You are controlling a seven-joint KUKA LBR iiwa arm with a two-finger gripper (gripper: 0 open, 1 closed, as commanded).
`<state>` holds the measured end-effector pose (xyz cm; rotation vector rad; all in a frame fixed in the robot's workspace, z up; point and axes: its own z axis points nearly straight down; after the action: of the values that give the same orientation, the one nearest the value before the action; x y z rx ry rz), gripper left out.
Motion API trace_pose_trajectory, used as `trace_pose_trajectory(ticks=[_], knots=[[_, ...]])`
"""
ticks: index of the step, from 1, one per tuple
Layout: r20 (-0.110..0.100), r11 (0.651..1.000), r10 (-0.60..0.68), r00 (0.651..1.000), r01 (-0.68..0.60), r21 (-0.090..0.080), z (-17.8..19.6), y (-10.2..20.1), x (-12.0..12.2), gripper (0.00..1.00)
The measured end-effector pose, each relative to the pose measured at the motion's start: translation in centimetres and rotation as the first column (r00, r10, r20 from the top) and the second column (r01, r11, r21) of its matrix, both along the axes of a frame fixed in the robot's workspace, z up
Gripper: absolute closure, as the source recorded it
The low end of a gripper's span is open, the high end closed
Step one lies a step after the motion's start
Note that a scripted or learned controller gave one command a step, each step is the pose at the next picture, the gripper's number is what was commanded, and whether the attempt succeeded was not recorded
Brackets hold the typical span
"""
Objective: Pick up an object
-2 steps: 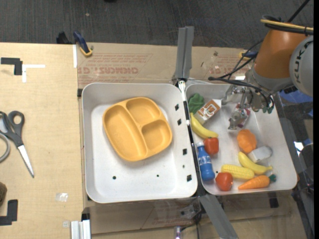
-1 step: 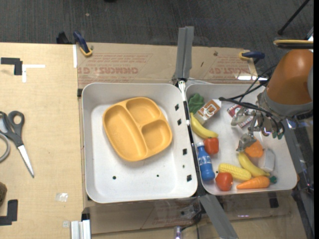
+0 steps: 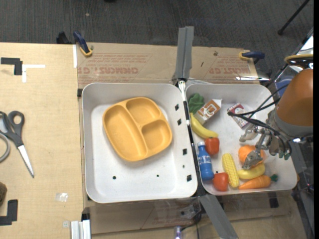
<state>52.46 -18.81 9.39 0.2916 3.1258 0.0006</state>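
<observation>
The orange fruit [image 3: 245, 153] lies near the right bin's [image 3: 234, 87] right wall among crowded toys, the gripper [image 3: 255, 156] down on it, fingers' state impossible to tell.

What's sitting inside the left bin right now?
The left bin holds a yellow divided plate with three compartments, nothing visible in them. A few small dark spots dot the bin floor near its front. Whatever lies beneath the plate is covered.
</observation>
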Motion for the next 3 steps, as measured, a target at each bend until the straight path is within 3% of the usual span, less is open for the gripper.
trace_pose_trajectory(ticks=[1,2,3], knots=[[0.003,1.0,0.004,1.0,-0.004,-0.001,0.9,0.1,0.2,1.0],[0.003,0.996,0.092,0.996,-0.092,-0.001,2.3,5.3,1.8,1.0],[0.001,0.999,0.054,0.999,-0.054,0.0,9.8,12.6,4.6,1.0]])
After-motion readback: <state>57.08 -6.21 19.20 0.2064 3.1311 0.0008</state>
